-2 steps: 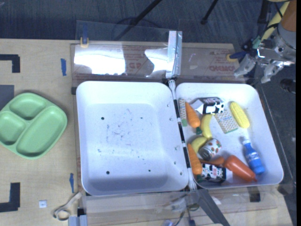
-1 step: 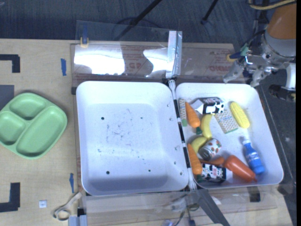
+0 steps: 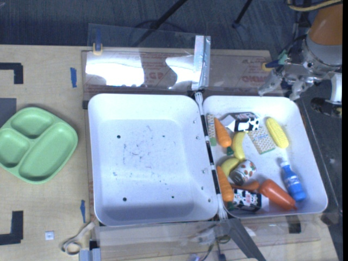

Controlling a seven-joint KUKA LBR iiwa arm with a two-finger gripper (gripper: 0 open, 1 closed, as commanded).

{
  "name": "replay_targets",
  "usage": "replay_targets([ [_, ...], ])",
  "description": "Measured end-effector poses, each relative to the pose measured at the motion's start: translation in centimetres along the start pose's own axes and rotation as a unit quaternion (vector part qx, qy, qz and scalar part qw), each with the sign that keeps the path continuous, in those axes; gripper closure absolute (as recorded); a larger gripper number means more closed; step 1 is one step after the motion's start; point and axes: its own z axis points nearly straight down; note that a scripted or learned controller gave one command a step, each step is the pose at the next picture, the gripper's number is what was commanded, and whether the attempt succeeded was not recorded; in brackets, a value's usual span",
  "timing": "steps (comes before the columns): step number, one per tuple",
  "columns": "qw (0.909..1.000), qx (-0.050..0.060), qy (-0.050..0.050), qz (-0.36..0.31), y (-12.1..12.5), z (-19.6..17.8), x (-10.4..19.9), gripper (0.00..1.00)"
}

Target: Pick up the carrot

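Hovering beyond the right bin's [image 3: 311, 145] far right corner, gripper [image 3: 283, 83] grasp impossible to tell, carrot [image 3: 221, 132] lay against the bin's left wall, beside a banana [image 3: 238, 144].

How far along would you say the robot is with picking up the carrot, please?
Nothing looks done yet. The carrot lies in the right bin, near its left wall, beside a banana. The gripper sits above the bin's far right corner, away from the toys, with nothing visibly between its fingers. Left to do: reach over the carrot, descend, grasp and lift. Other orange toys lie nearer the front, so aim matters.
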Motion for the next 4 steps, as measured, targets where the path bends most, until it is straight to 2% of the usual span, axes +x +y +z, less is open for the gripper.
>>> replay_targets([
  [1,1.0000,0.000,0.000,0.000,0.0,0.0,0.0,0.00],
  [2,0.9994,-0.002,-0.001,-0.035,0.4,-7.0,-3.2,0.00],
  [3,0.9994,-0.002,-0.001,-0.035,0.4,-6.9,-3.2,0.00],
  [4,0.9923,-0.001,0.000,-0.124,-3.1,5.6,-1.0,0.00],
])
